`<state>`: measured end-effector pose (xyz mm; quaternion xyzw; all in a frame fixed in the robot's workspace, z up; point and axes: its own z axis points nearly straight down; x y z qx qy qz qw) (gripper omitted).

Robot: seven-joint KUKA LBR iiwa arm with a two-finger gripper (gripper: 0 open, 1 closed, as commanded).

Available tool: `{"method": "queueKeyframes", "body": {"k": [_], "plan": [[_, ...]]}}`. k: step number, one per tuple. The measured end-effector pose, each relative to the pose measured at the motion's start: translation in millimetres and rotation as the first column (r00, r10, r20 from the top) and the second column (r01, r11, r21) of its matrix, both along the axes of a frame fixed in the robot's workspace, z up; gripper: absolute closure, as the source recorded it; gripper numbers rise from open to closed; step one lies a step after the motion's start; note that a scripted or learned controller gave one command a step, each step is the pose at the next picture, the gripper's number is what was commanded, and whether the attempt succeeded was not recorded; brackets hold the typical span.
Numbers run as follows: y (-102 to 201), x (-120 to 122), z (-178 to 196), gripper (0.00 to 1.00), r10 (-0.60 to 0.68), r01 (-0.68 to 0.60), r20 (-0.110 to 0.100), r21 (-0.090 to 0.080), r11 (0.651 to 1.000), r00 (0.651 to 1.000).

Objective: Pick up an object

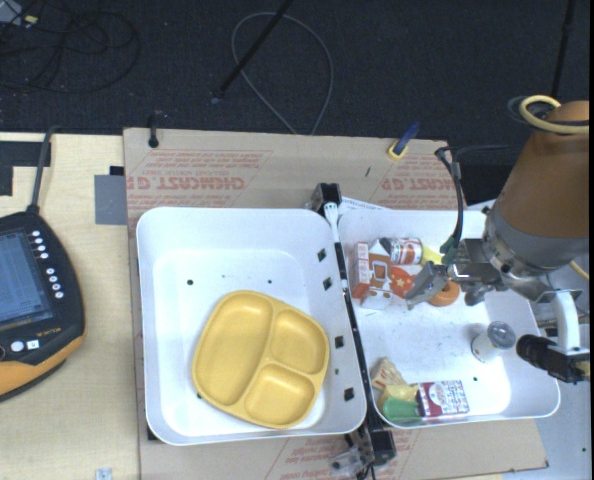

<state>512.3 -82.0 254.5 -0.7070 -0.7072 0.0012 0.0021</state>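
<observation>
My gripper (427,286) hangs low over the upper middle of the right bin (537,393). Just to its left lies a red and white carton (375,273), with a small red and white can (407,251) beside the carton's top. A small orange object (444,296) sits right at the gripper's tip; I cannot tell whether it is held. A small yellow piece (433,257) shows just above the gripper. The arm's orange band (547,183) and grey wrist cover the bin's upper right part.
The left bin (177,238) holds a yellow divided plate (259,358). At the right bin's front lie a green and tan snack pack (395,390) and a red and white packet (443,399). A grey round cap (489,340) rests mid-right. A tablet controller (17,298) sits far left.
</observation>
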Motion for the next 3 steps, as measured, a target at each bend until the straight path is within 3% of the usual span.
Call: {"method": "queueKeyframes", "body": {"k": [1,2,3], "plan": [[-54.4,70.3,-50.7,0.00,-0.002,0.002,0.002,-0.004,1.000,1.000],[-116.4,72.1,-116.2,0.00,-0.003,0.003,-0.002,-0.002,1.000,1.000],[-89.5,98.0,-162.8,0.00,0.001,-0.001,0.006,-0.002,1.000,1.000]]}}
